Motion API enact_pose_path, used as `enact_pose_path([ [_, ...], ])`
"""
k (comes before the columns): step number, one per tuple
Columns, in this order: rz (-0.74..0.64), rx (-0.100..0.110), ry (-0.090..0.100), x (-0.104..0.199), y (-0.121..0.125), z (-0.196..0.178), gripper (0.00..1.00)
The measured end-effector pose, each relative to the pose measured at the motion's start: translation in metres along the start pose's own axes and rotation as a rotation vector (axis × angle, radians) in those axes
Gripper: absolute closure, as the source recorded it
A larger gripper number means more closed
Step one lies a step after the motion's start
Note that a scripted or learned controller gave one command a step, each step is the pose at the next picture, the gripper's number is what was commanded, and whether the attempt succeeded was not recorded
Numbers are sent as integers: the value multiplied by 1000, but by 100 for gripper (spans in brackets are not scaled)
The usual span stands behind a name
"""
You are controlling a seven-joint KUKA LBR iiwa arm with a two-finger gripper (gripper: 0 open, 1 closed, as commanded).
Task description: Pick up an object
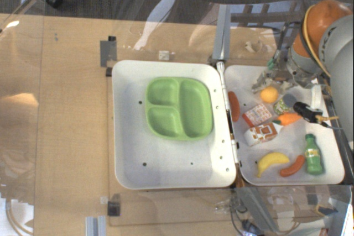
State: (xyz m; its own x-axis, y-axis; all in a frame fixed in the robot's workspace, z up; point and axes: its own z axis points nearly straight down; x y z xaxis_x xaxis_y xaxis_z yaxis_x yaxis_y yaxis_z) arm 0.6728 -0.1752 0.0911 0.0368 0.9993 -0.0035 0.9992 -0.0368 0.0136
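The tool (pixel 272 79) hung just above the orange (pixel 269 95) in the right bin (pixel 332 177), finger state indeterminable; crowding by the carton (pixel 258 115) risked a glancing, failed grasp.

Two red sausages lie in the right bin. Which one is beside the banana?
The sausage at the bin's near edge, between the banana and the green bottle. The other sausage lies by the bin's left wall.
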Motion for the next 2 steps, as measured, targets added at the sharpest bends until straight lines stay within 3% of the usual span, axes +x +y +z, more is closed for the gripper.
enact_pose_path([
  [1, -8, -9, -4, 1, 3, -14, 100],
  [2, -87, 5, 3, 48, -2, -122, 100],
])
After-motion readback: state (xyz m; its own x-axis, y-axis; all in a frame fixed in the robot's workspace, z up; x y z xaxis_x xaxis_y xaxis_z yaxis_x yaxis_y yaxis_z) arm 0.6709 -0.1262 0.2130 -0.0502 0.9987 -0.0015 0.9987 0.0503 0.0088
